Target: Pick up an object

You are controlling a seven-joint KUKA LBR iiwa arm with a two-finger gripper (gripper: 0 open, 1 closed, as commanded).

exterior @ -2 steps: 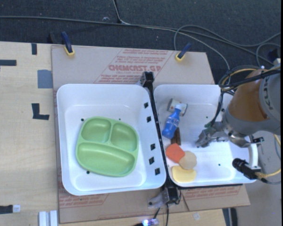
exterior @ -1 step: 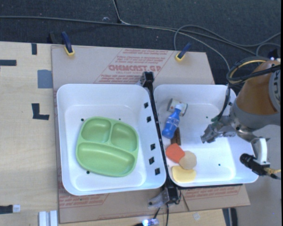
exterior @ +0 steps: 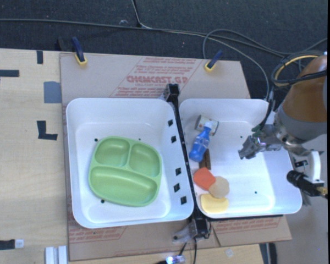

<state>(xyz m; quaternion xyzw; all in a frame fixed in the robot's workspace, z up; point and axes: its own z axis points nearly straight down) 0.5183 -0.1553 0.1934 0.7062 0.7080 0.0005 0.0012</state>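
The right bin holds a blue spray bottle lying along its left wall, with a dark brown strip just below it. Further toward the front sit an orange-red block, a tan round piece and a yellow piece. My gripper hangs over the right half of this bin, to the right of the bottle and apart from every object. Nothing shows between its fingers.
The left bin holds a green divided plate. A black divider runs between the bins. Blue-and-yellow clamps pin the cardboard at the back. Cables trail across the dark floor behind.
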